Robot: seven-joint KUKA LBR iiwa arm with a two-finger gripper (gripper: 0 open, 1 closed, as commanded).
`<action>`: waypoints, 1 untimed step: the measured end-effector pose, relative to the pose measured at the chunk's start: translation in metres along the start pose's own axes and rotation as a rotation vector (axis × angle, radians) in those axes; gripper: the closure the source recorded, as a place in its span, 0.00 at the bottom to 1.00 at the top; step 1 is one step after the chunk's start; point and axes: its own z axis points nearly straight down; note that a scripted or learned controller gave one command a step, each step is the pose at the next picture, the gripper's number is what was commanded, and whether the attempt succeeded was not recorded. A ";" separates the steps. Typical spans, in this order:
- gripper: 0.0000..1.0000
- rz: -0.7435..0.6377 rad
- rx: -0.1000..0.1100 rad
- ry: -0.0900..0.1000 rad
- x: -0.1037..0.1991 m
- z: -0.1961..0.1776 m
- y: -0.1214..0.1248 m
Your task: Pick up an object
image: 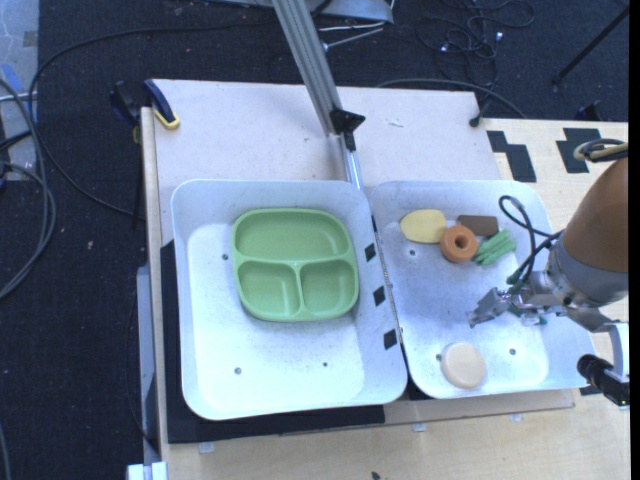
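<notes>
A: While the gripper (487, 311) is poised mid-bin, is anything held?

B: Its grip cannot be told; a pale round object (464, 365) is seen near the right bin's (425, 383) front edge, unlifted.

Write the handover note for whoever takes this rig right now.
Hand: low in the right bin, over bare floor, holding nothing visible; finger state unclear.
Right bin: yellow piece, orange ring, brown block and green piece clustered at the far side; pale round piece near the front edge.
Left bin: green divided tray.
Done: nothing picked.
Left: grasp and lift one object.
</notes>
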 end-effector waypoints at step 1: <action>0.00 0.001 0.000 0.000 0.001 0.054 0.000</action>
